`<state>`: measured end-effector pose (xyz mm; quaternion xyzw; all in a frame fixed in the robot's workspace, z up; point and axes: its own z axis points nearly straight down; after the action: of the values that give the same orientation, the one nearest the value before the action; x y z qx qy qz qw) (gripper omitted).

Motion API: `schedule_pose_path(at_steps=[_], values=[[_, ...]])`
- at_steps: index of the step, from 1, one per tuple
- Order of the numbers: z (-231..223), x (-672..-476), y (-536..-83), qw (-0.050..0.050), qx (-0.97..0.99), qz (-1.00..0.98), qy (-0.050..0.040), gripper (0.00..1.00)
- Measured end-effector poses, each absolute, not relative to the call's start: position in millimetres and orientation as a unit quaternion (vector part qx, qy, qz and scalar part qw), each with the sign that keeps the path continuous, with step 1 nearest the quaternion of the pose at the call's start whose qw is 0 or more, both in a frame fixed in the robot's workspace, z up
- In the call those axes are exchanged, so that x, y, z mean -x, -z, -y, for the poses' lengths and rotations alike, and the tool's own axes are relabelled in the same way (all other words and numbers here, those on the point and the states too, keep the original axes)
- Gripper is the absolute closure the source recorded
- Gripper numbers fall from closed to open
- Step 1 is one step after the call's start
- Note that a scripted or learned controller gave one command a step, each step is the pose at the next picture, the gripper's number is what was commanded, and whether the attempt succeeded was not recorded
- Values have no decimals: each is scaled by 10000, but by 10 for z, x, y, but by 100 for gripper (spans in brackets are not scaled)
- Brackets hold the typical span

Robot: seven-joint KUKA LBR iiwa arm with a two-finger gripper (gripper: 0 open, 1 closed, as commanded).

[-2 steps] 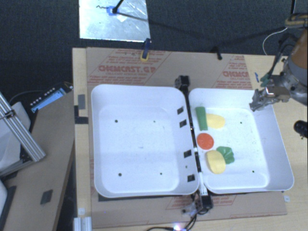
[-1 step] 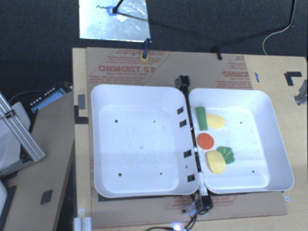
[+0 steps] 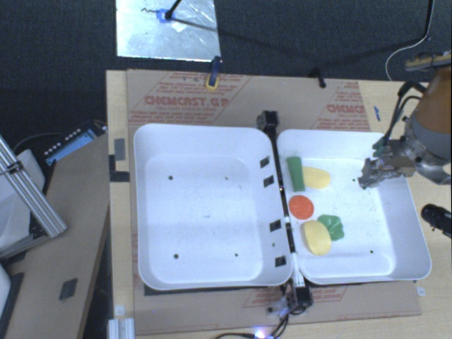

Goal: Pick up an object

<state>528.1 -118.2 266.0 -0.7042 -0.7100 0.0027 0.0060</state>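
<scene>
The right bin (image 3: 395,260) holds several small objects along its left side. A green block (image 3: 294,173) stands next to a yellow lemon-like piece (image 3: 316,178). Below them lie a red-orange disc (image 3: 301,206), a second yellow piece (image 3: 317,237) and a green leafy piece (image 3: 332,226). My gripper (image 3: 372,173) hangs over the upper right part of that bin, well to the right of the objects. Nothing shows between its fingers.
The left bin (image 3: 152,260) sits beside the right one, joined by a black clip strip (image 3: 279,203). Both rest on a cardboard sheet (image 3: 183,97). A shiny metal plate (image 3: 167,18) lies behind the bench, and a metal frame (image 3: 28,196) stands at the far left.
</scene>
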Motion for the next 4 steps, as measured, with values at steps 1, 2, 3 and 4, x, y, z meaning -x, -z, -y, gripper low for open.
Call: schedule_pose_path(at_steps=[1,2,3,4], values=[[990,-4966,-2157,26,7063,7079,-11,100],[1671,-5035,-3670,-104,7084,7058,40,100],[1154,-5455,-2606,19,7040,7102,-5,100],[1938,-5531,-4089,-107,7085,7057,34,100]])
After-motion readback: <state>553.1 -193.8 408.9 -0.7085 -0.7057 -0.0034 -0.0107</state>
